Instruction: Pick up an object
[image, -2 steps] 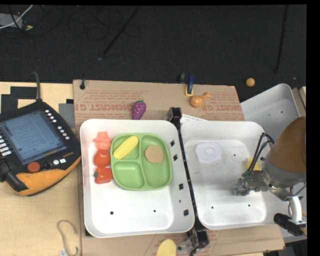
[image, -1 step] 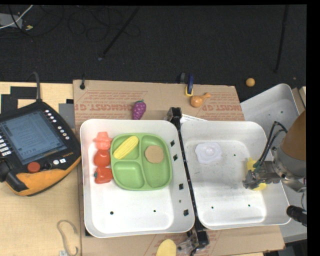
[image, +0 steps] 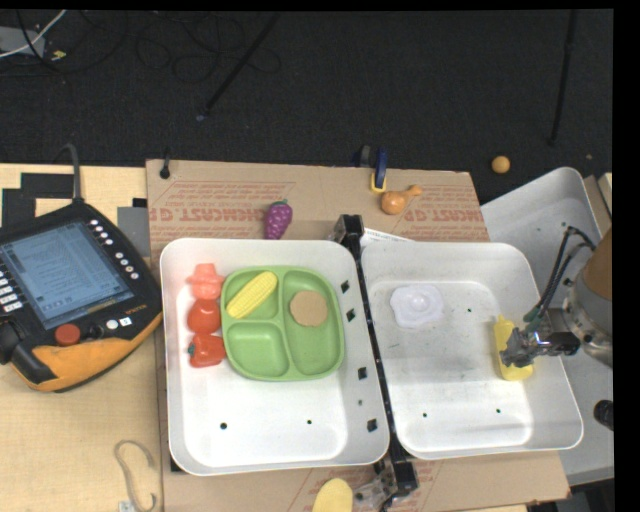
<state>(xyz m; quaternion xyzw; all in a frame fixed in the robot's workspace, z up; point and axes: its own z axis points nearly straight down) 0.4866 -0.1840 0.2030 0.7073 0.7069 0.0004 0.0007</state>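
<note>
Grey handheld control pendant with orange underside (image: 70, 290): lying on the bench's left edge.
Left shallow white bin (image: 262, 425): carrying a green three-compartment plastic tray (image: 268, 352) toward its upper edge; a yellow toy corn cob (image: 250, 293) is sitting in the tray's upper-left compartment, a round tan disc (image: 309, 309) in the upper-right.
Red-and-pink toy pieces (image: 204, 318): lying just beside the tray's left edge.
Right shallow white bin (image: 455, 415): carrying a clear round plastic lid (image: 416, 305) near its upper middle.
Yellow block (image: 512, 348): resting at the right bin's right edge.
Two-finger gripper (image: 520, 346): hanging over the yellow block; whether it is gripping cannot be told.
</note>
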